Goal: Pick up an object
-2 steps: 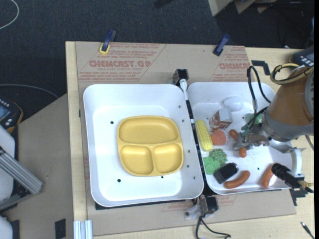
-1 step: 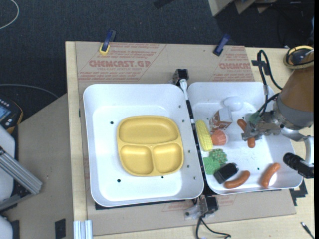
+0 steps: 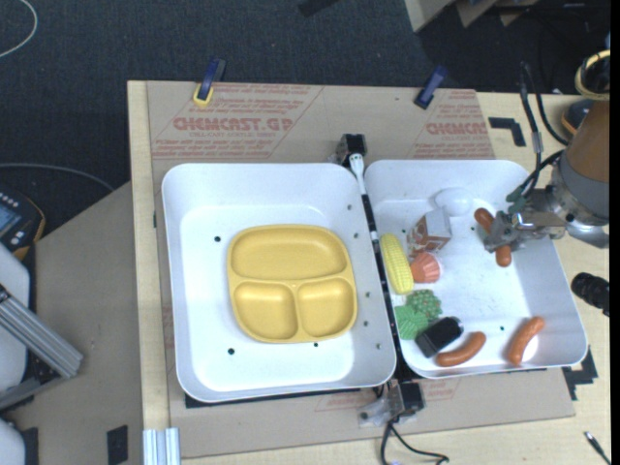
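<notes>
While the yellow tray (image 3: 291, 282) lies in the left bin (image 3: 184, 260), the gripper (image 3: 501, 232) hangs over the right bin (image 3: 562, 298), fingers narrow around a small sausage (image 3: 503, 255).

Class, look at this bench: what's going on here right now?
A grey robot arm reaches in from the right, its gripper low over the right bin, right at a small sausage near the bin's upper right. Whether it has a grip cannot be told. Also in that bin lie a corn cob, a green broccoli-like piece, a black block and two more sausages. The left bin holds a yellow divided plate.
</notes>
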Action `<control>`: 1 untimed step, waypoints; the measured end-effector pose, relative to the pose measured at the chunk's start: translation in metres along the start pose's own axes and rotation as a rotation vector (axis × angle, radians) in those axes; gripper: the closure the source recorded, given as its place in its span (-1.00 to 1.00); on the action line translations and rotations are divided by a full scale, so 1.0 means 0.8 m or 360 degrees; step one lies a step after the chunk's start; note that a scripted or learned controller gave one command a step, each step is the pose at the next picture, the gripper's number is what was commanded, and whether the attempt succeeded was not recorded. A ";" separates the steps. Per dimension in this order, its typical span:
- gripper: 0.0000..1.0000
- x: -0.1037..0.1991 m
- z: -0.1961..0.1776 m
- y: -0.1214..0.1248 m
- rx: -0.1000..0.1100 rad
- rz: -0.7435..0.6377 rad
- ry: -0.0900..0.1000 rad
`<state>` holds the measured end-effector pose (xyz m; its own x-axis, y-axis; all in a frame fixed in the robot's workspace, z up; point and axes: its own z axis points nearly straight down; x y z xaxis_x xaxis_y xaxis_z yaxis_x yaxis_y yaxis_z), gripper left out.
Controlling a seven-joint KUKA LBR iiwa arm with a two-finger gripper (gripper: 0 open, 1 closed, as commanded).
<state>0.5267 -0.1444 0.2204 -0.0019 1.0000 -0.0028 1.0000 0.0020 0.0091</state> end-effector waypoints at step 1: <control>1.00 0.000 -0.006 0.001 0.0009 0.0002 0.0002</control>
<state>0.5273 -0.1443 0.2251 -0.0008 1.0000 -0.0015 1.0000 0.0008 0.0035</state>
